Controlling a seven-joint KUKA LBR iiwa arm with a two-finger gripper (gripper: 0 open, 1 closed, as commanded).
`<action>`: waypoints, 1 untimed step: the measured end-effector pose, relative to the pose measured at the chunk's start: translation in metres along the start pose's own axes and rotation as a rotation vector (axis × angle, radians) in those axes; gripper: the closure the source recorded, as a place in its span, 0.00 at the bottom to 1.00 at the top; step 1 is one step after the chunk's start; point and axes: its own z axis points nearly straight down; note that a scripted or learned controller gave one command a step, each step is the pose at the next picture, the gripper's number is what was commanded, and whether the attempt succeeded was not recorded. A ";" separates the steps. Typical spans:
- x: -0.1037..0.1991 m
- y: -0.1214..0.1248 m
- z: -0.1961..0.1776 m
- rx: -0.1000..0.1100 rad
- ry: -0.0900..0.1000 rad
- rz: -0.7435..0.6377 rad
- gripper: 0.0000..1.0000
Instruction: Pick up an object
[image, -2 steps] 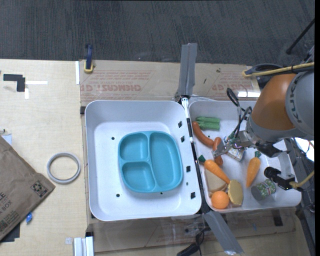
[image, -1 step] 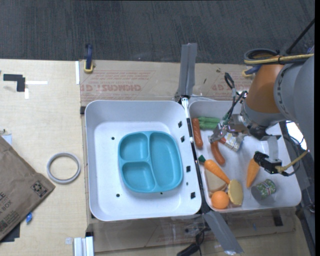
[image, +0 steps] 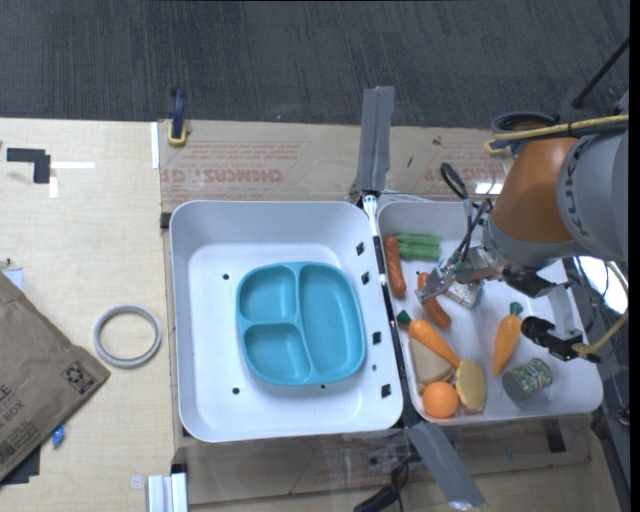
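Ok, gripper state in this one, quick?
Gripper: low in the right bin above the toy food; open or shut cannot be told.

A turquoise divided plate (image: 300, 323) sits in the white left bin (image: 190, 330). The white right bin (image: 580, 400) holds orange carrots (image: 507, 338), a red-brown sausage (image: 395, 265) and a green vegetable (image: 416, 244).

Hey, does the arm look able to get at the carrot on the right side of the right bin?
Probably yes. The carrot lies alone on bare bin floor, nothing lying on it, and the hand hangs over the same bin, to its left.
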 end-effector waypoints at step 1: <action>0.003 -0.008 0.000 -0.002 0.004 0.326 0.00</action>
